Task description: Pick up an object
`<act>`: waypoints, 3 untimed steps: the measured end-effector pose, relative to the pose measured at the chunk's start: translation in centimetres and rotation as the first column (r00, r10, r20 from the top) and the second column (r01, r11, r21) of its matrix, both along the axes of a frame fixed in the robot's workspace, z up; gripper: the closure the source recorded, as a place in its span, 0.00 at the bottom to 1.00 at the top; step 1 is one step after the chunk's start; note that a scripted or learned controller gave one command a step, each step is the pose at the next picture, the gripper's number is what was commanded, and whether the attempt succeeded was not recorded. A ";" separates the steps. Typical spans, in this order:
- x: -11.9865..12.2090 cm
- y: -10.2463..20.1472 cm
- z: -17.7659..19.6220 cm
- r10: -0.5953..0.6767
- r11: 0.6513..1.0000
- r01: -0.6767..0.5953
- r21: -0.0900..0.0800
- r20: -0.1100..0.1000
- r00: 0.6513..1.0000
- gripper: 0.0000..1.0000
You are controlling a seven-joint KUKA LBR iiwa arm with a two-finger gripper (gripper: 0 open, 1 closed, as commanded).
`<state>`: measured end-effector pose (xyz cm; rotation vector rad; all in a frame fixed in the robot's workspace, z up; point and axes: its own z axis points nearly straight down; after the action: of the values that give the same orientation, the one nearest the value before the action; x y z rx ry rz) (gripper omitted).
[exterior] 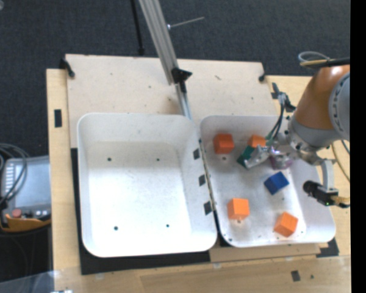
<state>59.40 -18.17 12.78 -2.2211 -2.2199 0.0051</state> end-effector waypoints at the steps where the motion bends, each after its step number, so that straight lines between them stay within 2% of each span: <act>1: 0.1 -0.1 -3.1 -0.002 1.000 0.002 -0.001 0.006 1.000 0.00; 2: 0.2 -0.2 -1.8 -0.005 1.000 0.005 -0.001 0.010 1.000 1.00; 3: 0.5 -0.5 2.6 -0.001 1.000 0.001 0.000 0.009 1.000 1.00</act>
<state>59.89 -18.63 15.34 -2.2266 -2.2240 -0.0049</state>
